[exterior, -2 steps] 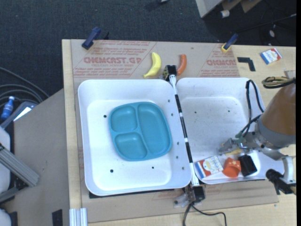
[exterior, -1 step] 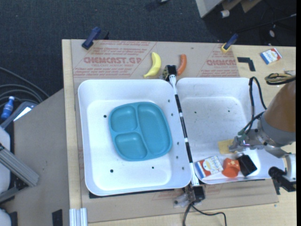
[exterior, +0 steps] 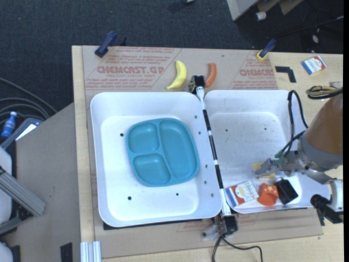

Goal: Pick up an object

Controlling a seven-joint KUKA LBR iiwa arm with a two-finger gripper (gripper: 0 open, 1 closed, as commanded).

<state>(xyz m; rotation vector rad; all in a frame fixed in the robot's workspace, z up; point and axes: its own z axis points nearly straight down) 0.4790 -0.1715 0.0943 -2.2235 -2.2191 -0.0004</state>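
We see the gripper (exterior: pixel 265 168) low in the right bin (exterior: pixel 245 119), just above an orange object (exterior: pixel 266 195) near the front wall. Whether its fingers are closed, we cannot tell; nothing appears lifted yet.

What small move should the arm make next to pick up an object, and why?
Probably a short move toward the near edge, then down. The end effector sits low in the right bin, just behind the orange object, the black block and the printed packet, which lie bunched at the bin's near edge. Nothing visible shows it holding any of them.
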